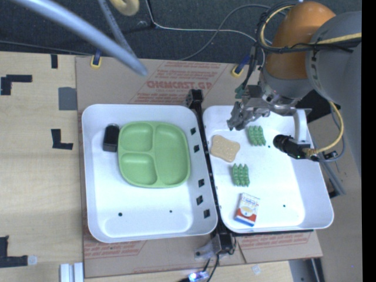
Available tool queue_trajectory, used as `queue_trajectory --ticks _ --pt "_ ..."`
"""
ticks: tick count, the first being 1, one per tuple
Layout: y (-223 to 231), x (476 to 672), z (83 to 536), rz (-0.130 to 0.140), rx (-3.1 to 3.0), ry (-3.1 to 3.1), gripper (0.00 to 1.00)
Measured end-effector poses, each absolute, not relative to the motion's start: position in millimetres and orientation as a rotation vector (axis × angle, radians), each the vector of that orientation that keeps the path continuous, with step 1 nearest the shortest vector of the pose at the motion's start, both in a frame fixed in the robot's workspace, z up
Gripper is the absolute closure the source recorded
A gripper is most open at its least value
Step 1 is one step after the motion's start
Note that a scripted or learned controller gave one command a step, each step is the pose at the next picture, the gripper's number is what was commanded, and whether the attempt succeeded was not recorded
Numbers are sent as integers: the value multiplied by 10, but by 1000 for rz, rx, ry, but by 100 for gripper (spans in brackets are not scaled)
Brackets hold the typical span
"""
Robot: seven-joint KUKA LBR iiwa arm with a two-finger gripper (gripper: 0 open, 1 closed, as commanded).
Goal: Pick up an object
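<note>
In the right bin point(296, 207) lie a tan slice of toast point(224, 148), two green studded blocks point(255, 136) point(239, 174) and a small red, white and blue carton point(247, 209). My gripper point(239, 120) hangs over the bin's far left part, just above the toast and left of the upper green block. Nothing shows between its fingers.
The left bin point(100, 210) holds a green three-compartment plate point(155, 154) and a small black block point(111, 137) at its left. A black clip divider point(200, 151) runs between the bins. Cables trail across the dark floor behind the bench.
</note>
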State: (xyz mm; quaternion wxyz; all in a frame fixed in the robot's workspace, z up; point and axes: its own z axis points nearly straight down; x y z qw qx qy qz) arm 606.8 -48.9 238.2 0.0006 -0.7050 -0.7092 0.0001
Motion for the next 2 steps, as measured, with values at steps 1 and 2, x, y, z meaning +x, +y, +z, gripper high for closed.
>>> queue_trajectory --ticks 1,2 --pt "48 6075 2225 3 -2213 -2226 100" --pt "552 6088 2315 0 -2213 -2228 100"
